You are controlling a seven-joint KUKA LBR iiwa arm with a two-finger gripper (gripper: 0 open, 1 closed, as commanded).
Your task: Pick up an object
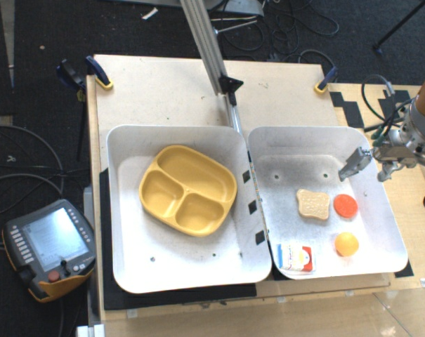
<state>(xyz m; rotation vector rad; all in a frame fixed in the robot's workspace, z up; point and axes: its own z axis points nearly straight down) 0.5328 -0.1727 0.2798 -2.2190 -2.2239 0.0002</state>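
The right bin holds a tan slice of bread, a red-orange disc beside it, a yellow-orange ball and a white packet with red and blue print at the front edge. My gripper hangs over the bin's far right rim, above and to the right of the disc. Its fingers are spread open with nothing between them. It touches none of the objects.
The left bin bears a yellow divided plate. A slanted metal pole comes down to the ridge between the bins. Clamps sit at the bench's back corners. A teach pendant lies on the floor at left.
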